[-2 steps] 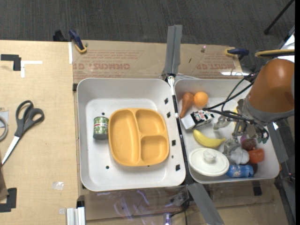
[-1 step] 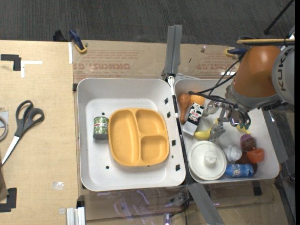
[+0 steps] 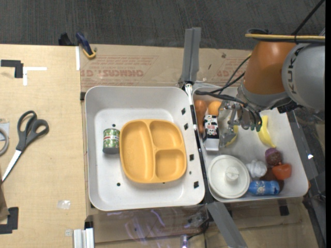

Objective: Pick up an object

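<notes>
Right bin, from the lower edge of the frame upward: a blue bottle and white bowl, then a tomato, then the gripper hanging at the bin's upper left, fingers parted and empty, beside a banana.

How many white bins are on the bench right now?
2: the left bin holds an orange divided plate and a small can; the right bin sits beside it under the gripper.
</notes>
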